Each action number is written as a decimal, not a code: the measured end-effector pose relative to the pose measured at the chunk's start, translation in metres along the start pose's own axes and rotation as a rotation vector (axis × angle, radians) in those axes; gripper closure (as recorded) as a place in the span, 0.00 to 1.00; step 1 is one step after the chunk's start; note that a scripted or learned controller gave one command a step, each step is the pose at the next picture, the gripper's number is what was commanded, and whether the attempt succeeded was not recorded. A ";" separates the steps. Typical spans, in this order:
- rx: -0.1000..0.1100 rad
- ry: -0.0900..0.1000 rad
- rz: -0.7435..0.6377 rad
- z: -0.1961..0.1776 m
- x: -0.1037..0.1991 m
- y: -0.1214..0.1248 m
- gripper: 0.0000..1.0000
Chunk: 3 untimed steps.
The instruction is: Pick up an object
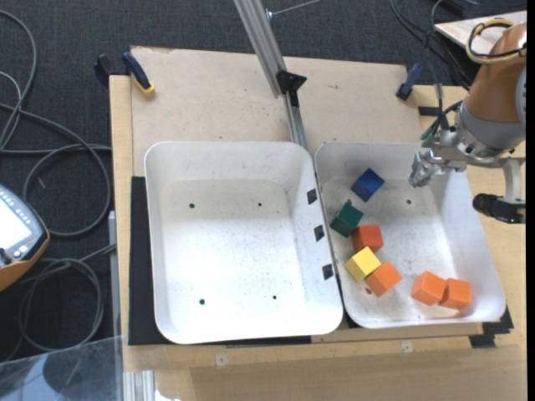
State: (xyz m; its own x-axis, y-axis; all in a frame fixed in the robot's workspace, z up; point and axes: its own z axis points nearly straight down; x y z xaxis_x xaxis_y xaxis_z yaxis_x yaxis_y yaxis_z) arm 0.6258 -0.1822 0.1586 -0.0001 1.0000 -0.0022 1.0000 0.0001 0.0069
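Several small blocks lie in the right bin (473, 239): a blue block (367, 184) near the back, a dark green block (346, 220) below it, then an orange block (367, 238), a yellow block (363, 263) and another orange block (383, 278). Two more orange blocks (441, 291) sit side by side at the front right. My gripper (420, 174) hangs over the back right part of that bin, to the right of the blue block, with nothing visible between its fingers.
The left bin (164, 224) stands beside the right one, with black clips along the shared rim. A metal pole (261, 32) rises from the back of the bench. Blue clamps sit at the bench's back corners. Cables lie on the floor at the left.
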 end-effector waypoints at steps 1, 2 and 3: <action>-0.002 0.000 -0.001 -0.063 0.003 -0.003 1.00; 0.003 0.001 -0.001 -0.075 0.003 -0.002 1.00; 0.008 0.005 -0.006 -0.067 0.061 0.001 1.00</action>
State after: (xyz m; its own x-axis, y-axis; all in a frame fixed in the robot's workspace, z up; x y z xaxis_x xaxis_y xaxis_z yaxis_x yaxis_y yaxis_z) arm 0.6266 -0.1214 0.2255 -0.0061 1.0000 0.0029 1.0000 0.0061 -0.0012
